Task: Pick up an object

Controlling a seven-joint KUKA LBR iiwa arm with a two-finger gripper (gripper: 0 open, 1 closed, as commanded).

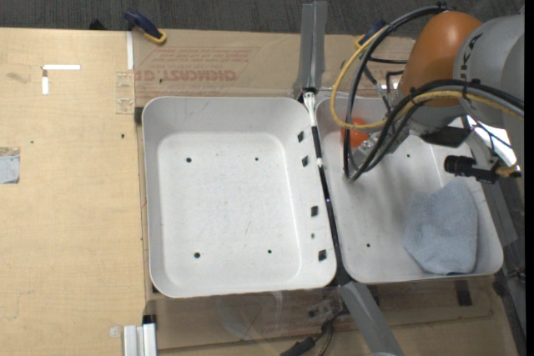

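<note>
A small orange object (359, 132) lies in the far left corner of the right bin (375, 263), partly hidden behind cables. A crumpled grey-blue cloth (442, 233) rests in the same bin's near right corner. The arm, with its orange band (440, 46), bends over the far side of this bin. My gripper (360, 154) hangs down among black and yellow cables just beside the orange object, and the cables cover most of it. Nothing can be seen held in it.
The left bin (167, 204) sits beside the right one, with a row of black clips (315, 179) along their shared rim. A cardboard sheet (200, 67) and a blue clamp (143, 25) lie behind the left bin. Wooden bench (58, 179) extends to the left.
</note>
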